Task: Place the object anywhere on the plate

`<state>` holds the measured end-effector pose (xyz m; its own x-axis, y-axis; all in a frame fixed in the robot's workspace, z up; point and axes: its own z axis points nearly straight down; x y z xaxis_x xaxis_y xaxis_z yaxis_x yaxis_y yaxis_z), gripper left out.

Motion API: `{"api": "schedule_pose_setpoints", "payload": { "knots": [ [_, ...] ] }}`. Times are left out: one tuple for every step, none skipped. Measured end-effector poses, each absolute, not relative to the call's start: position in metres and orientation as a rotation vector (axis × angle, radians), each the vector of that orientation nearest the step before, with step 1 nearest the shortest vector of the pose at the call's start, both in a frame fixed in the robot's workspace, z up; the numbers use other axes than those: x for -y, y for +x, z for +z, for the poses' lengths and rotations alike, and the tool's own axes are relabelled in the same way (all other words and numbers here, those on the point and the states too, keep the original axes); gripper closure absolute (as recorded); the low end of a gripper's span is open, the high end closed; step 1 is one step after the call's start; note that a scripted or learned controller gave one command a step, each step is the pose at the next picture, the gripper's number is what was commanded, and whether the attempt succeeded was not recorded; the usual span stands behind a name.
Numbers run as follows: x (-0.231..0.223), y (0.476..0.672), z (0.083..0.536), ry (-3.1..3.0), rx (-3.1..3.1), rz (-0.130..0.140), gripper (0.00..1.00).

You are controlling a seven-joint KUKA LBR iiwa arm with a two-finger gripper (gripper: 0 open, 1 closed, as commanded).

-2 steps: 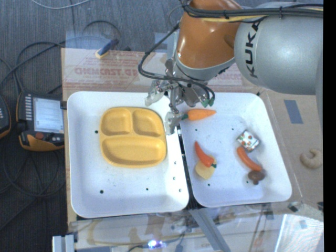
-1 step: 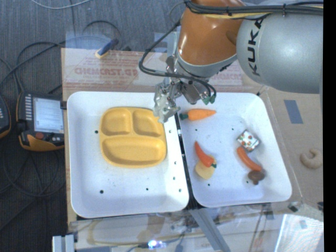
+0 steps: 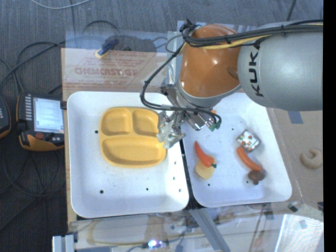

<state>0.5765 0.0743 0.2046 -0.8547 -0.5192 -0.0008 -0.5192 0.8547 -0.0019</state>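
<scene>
A yellow plate [image 3: 131, 138] with three compartments lies in the left white bin [image 3: 89, 193]. My gripper [image 3: 169, 133] hangs from the orange wrist just over the plate's right edge, near the wall between the two bins. In the right bin [image 3: 273, 190] lie a red-orange chili-shaped piece [image 3: 204, 155], a pale yellow round piece [image 3: 205, 171], a small red-and-white block [image 3: 248, 140], an orange sausage-shaped piece [image 3: 248, 160] and a small brown piece [image 3: 256, 177]. The arm hides the far left part of the right bin.
The big grey arm [image 3: 283, 62] spans the upper right of the view. A cardboard sheet [image 3: 115, 72] lies behind the left bin. A handheld pendant [image 3: 44, 121] and cables sit on the floor at the left.
</scene>
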Motion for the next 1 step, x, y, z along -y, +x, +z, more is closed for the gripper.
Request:
{"api": "schedule_pose_setpoints", "payload": {
  "knots": [
    [-0.0625,0.5924,0.1839,-1.160,-2.918,0.000,1.00]
  ]
}}
